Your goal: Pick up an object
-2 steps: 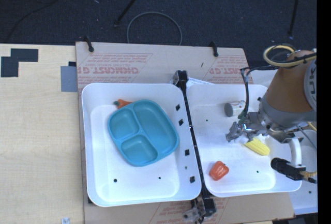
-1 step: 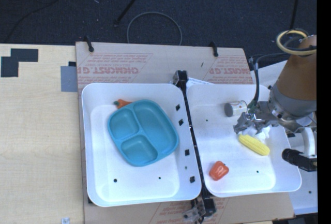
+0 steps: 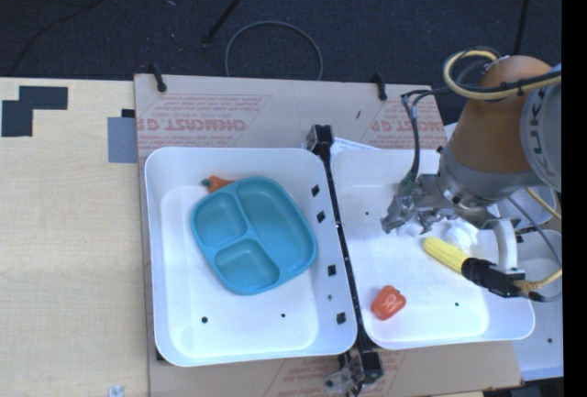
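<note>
End effector (image 3: 404, 214) low in right bin (image 3: 422, 336) (near corn cob (image 3: 447, 251)).

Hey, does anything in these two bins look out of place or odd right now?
One thing: a small orange object in the left bin is mostly hidden under the blue divided plate.

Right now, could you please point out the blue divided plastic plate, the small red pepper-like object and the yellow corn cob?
blue divided plastic plate (image 3: 252, 235), camera view, its central ridge.
small red pepper-like object (image 3: 388, 303), camera view, its middle.
yellow corn cob (image 3: 446, 252), camera view, mid-length.
</note>
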`<state>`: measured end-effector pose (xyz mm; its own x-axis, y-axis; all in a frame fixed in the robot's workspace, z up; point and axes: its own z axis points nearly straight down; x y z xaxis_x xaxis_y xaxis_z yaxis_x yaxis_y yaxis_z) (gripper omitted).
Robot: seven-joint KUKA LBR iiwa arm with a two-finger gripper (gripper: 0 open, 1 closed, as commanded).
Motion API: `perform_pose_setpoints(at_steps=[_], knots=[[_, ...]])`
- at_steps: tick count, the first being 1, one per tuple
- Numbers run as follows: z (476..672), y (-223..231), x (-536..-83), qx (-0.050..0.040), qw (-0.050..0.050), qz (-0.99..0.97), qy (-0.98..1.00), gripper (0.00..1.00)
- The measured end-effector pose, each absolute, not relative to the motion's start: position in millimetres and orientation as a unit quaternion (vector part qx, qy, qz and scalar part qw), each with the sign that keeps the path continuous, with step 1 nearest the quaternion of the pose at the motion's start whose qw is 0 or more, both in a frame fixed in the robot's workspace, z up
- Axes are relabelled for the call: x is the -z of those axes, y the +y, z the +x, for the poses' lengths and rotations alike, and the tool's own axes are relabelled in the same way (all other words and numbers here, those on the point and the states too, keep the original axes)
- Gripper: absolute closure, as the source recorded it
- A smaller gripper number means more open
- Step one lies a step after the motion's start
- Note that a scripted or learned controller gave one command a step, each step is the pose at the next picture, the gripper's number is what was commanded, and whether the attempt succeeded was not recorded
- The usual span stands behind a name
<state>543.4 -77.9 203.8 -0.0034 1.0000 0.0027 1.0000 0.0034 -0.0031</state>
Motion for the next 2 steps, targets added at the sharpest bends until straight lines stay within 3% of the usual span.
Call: perform_pose_setpoints(at_steps=[1, 2], knots=[[553.4, -24.3, -215.3, 0.0001, 0.002, -0.705, -0.709, 1.00], [577.4, 33.2, -220.5, 0.0003, 0.001, -0.705, -0.709, 1.00]])
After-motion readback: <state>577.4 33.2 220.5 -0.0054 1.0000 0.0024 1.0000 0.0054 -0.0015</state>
